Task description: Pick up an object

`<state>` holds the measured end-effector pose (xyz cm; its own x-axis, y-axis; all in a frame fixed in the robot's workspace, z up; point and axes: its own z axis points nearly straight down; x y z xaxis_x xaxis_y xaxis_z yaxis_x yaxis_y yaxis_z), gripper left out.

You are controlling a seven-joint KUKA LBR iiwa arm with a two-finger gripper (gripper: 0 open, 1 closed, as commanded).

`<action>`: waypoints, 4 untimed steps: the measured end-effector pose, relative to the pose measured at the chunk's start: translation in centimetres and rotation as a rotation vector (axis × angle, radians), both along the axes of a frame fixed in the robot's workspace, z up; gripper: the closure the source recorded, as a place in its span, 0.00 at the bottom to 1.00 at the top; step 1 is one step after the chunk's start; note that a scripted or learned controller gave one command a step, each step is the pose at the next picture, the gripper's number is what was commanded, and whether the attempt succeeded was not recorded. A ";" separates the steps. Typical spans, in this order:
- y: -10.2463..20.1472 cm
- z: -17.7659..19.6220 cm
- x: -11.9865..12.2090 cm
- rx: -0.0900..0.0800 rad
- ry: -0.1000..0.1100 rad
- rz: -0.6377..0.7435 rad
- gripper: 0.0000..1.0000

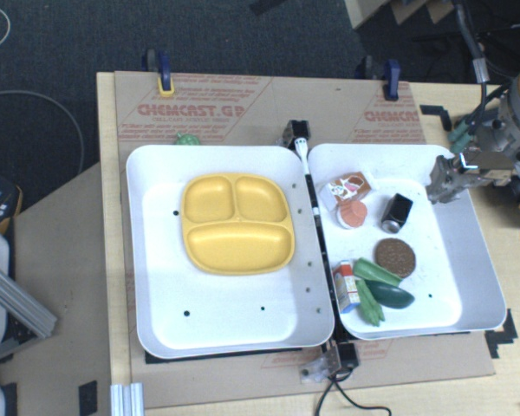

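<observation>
Hand (445, 183) sits at the far right rim of the right shallow white bin (468, 258), over its upper right corner; can't tell its grip state, nothing visible in it. All loose items are in that bin, left of the hand: small black cylinder (397, 212) nearest it, red-and-white packet (347, 187) and pink round piece (353, 215) further left. Brown round disc (394, 256) lies below the cylinder, green pepper-like vegetables (381, 289) just below the disc, a small tube (347, 286) beside them. Left white bin (156, 284) holds a yellow three-compartment plastic tray (237, 223). Both bins rest on the table (121, 111).
</observation>
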<state>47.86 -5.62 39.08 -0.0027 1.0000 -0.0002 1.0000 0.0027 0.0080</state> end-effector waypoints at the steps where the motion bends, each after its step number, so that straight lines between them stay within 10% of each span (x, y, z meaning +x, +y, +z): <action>1: 2.6 -5.0 0.1 0.001 0.013 0.000 1.00; 2: 6.3 0.6 0.1 0.000 0.004 0.000 1.00; 4: 10.6 -9.0 0.0 0.001 0.012 0.000 1.00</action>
<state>47.89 4.93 30.10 -0.0026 1.0000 0.0009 1.0000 0.0026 -0.0044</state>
